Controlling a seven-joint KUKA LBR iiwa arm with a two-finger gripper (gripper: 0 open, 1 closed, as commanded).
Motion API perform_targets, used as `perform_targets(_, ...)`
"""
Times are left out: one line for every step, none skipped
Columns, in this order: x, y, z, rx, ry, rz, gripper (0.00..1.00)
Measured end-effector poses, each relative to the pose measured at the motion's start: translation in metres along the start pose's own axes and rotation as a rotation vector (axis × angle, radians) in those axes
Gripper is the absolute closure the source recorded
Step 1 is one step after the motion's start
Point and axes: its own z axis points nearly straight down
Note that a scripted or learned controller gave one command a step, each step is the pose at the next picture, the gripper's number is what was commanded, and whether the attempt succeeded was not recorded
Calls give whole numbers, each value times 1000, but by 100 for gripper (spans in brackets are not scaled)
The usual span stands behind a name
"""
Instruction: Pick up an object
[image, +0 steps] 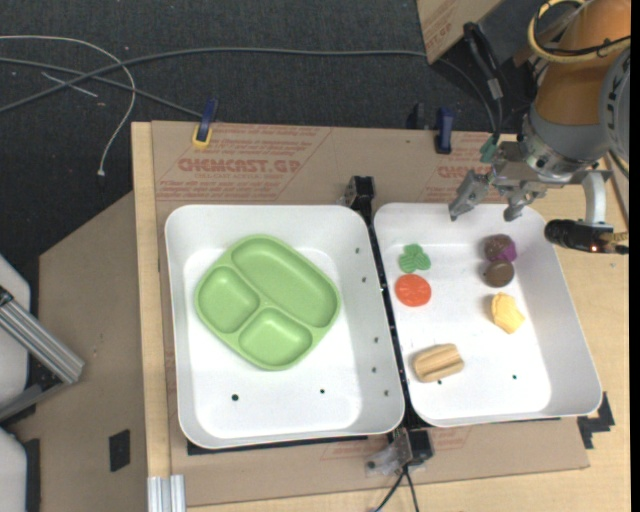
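Hand (489, 207): fingers spread, grasping nothing, above right bin's (560, 400) far edge. Nearest, just below: purple piece (500, 247), brown piece (498, 273). Farther off: yellow piece (507, 313), green broccoli (414, 259), orange tomato (413, 291), bread roll (437, 362).

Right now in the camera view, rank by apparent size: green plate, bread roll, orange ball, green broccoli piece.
1. green plate, by far
2. bread roll
3. orange ball
4. green broccoli piece
The ball and broccoli look close; that order is unsure.

Glossy green plastic plate (266, 300), smooth white bins (190, 400)
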Motion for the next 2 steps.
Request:
perform_targets(0, 3, -9, -15, -2, -3, 0)
perform_targets(7, 10, 48, -9, -1, -5, 0)
